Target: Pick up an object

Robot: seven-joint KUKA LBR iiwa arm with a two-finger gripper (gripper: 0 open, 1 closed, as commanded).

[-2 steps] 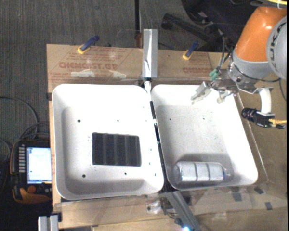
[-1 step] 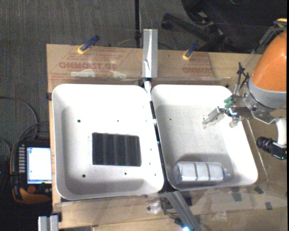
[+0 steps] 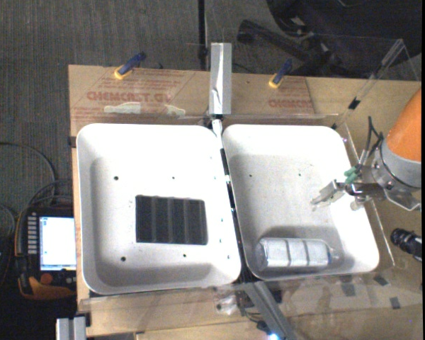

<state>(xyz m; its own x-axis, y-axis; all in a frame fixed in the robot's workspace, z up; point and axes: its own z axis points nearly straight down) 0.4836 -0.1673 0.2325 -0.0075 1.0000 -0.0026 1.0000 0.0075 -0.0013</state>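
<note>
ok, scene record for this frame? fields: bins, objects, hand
bins: left bin and right bin, side by side
left bin: dark ribbed block, lying flat near the middle
right bin: grey ribbed block, against the near wall
hand: hand over the right bin's right side, apart from the grey block, holding nothing

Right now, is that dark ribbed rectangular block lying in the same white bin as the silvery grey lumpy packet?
No, the dark ribbed rectangular block lies in the left white bin, while the silvery grey lumpy packet lies in the right white bin.
</note>
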